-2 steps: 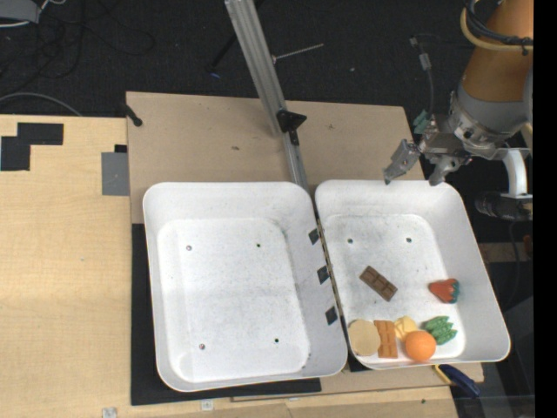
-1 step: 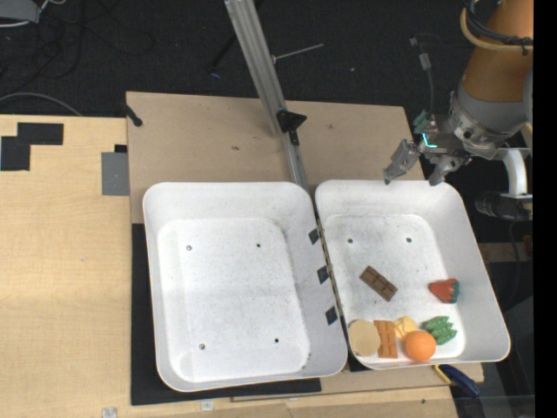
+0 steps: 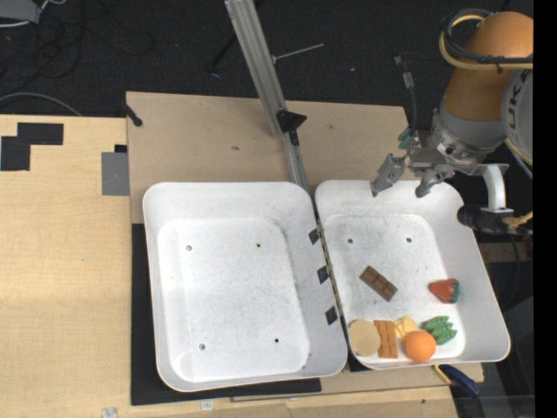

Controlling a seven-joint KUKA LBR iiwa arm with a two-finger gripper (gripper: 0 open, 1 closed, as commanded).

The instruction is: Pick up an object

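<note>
The gripper [image 3: 406, 178] hangs over the far rim of the right bin [image 3: 474, 259], its two fingers spread wide with nothing between them. It sits above the bin's back edge, well clear of anything it could pick.

Going from left to right: the left bin [image 3: 165, 233] takes up the middle of the bench, a plain white tray. Where the two bins meet, a slanted metal rail [image 3: 261, 68] runs up and away toward the back of the bench. Then comes the right bin, with everything worth grabbing gathered in its near half. A brown chocolate bar [image 3: 379, 283] lies alone toward the middle of the floor, its long axis running diagonally from upper left to lower right. Along the near wall sits a tight cluster: a pale bread slice [image 3: 364, 338], an orange wafer [image 3: 386, 339] touching it, a small yellow piece [image 3: 405, 325], an orange fruit [image 3: 419, 346] and a green vegetable [image 3: 440, 328], all pressed together. A red strawberry [image 3: 445, 291] lies apart, near the right wall.

What the coming move turns on: every object lies nearer the camera than the gripper, down the bin from it. The chocolate bar looks like the closest and the most isolated target, just a little left of the gripper's line. The fingers would likely need to close across its short side, so the wrist may have to turn to suit that diagonal.
</note>
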